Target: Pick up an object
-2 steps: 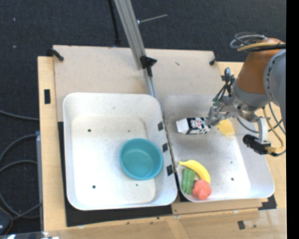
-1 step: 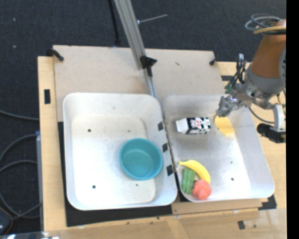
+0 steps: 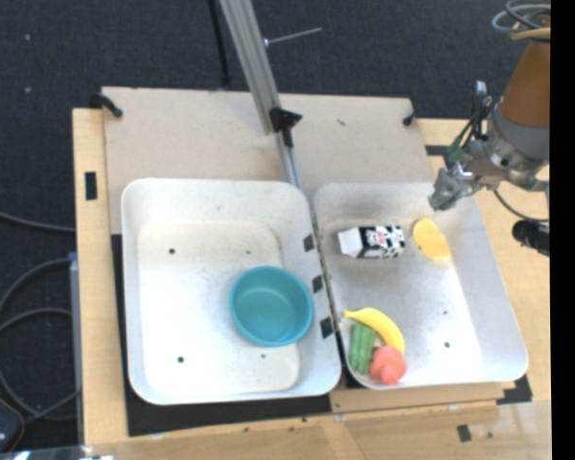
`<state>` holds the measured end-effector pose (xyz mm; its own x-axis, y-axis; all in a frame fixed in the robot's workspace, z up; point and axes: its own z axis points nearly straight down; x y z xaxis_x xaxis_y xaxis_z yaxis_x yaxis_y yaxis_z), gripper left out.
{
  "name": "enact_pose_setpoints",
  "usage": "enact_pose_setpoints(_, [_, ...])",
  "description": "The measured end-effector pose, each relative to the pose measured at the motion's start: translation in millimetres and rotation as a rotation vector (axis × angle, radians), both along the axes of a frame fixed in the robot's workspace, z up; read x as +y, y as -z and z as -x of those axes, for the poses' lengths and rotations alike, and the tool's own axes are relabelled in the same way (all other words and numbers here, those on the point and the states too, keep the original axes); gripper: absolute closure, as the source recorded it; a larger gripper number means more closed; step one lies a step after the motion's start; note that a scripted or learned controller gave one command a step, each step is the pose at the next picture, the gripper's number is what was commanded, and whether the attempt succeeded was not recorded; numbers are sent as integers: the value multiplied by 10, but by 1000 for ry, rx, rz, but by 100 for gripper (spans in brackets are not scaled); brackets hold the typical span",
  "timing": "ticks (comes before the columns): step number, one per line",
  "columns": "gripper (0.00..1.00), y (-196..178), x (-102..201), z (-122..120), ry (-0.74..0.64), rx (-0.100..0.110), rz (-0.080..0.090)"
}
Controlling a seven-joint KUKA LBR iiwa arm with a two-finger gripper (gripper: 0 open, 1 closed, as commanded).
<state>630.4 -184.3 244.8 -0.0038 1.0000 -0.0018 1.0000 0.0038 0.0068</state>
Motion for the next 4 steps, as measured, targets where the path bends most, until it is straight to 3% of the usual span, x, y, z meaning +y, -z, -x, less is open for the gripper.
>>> enact_pose_setpoints(1, [100,-408,-13,-11,-1,0,0])
enact_pose_setpoints(3, [100,-417,997,-218,-3,5,-1])
enact_pose_setpoints(4, [100,-268,1489,-151,-2,8,-2])
